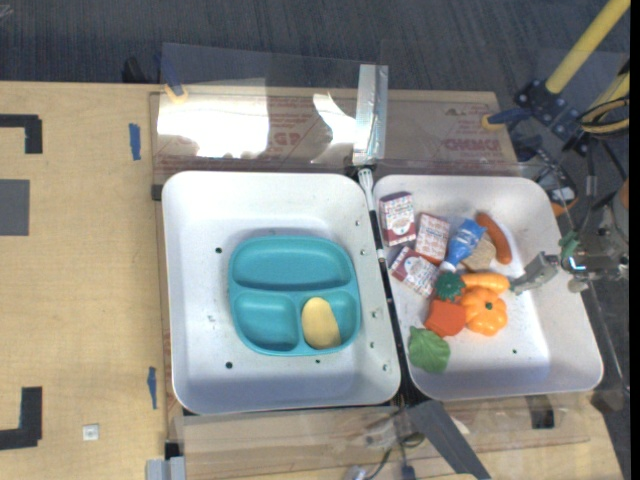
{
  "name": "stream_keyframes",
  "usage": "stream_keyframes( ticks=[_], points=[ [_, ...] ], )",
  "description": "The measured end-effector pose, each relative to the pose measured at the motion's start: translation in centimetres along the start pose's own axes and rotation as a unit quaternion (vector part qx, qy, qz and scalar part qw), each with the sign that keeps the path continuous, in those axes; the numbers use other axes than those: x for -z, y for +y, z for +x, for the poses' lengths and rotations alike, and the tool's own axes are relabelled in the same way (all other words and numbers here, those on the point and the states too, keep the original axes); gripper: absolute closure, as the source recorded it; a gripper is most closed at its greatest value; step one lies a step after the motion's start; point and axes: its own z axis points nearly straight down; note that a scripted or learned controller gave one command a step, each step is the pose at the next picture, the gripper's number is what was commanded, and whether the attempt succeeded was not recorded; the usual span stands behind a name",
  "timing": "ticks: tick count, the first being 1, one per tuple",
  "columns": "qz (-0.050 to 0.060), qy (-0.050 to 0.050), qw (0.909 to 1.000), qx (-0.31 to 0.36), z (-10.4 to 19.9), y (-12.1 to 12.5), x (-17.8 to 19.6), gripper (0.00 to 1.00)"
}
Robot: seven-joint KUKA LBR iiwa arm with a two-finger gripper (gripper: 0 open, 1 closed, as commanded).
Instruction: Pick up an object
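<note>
The right white bin (560, 358) holds a pile of toy food: three red-and-white packets (432, 236), a blue bottle (465, 240), a reddish sausage (494, 236), an orange pumpkin-like piece (486, 312), a red pepper (445, 317) and a green leafy piece (430, 351) near the front rim. The gripper (533, 274) reaches in from the right, its grey tip just right of the orange pieces and above the bin floor. Nothing shows held in it.
In the left white bin (195, 268) lies a teal divided tray (285, 273) with a yellow potato-like piece (320, 323) in its front right compartment. A clear panel (260, 118) stands behind the bins. Cables and a yellow bar (590, 38) crowd the far right.
</note>
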Motion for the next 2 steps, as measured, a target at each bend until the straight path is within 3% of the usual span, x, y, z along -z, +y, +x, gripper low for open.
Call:
stream_keyframes(
  ticks=[1,2],
  points=[
    [-0.003,-0.001,0.9988,-0.049,3.7,1.2,-9.4,0.0],
    [-0.002,-0.001,0.989,-0.148,6.6,6.9,-11.2,0.0]
  ],
)
